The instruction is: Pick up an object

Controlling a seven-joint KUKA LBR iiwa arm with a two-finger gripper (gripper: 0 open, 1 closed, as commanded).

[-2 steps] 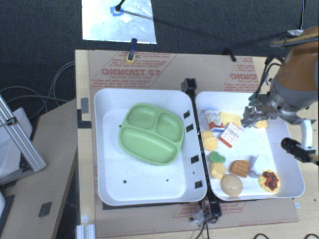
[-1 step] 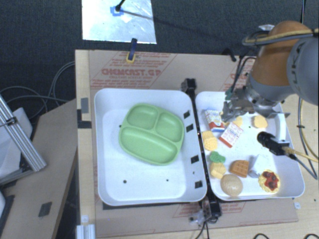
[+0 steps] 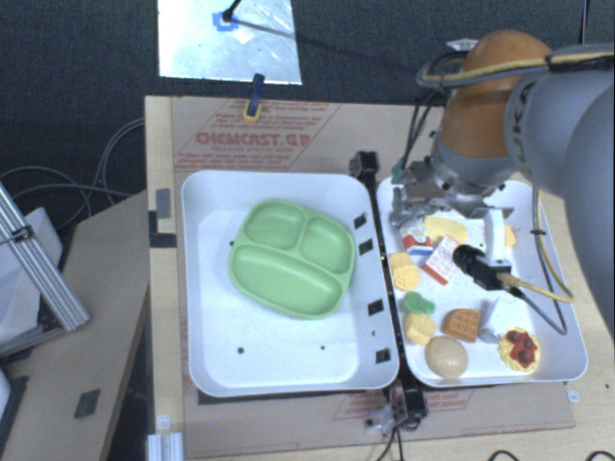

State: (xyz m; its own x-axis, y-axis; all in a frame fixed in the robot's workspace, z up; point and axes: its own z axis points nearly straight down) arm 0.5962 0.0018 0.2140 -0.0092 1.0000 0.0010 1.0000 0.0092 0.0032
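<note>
The right bin (image 3: 575, 353) holds several toy foods: a pale yellow piece (image 3: 448, 229), a red and white packet (image 3: 441, 261), a round yellow waffle-like piece (image 3: 406, 277), a green piece (image 3: 418, 303), a brown toast square (image 3: 461, 324), a tan bun (image 3: 447, 356) and a red and yellow pizza piece (image 3: 520, 349). My gripper (image 3: 411, 219) reaches down into the far left part of this bin. It sits just above the packet and next to the pale yellow piece. The wrist hides whatever lies directly under it.
The left bin (image 3: 207, 353) holds a green divided plate (image 3: 292, 255), lying tilted near the middle. A black divider (image 3: 377, 257) runs between the two bins. A small yellow piece (image 3: 419, 329) lies by the toast. The grey arm covers the right bin's far right corner.
</note>
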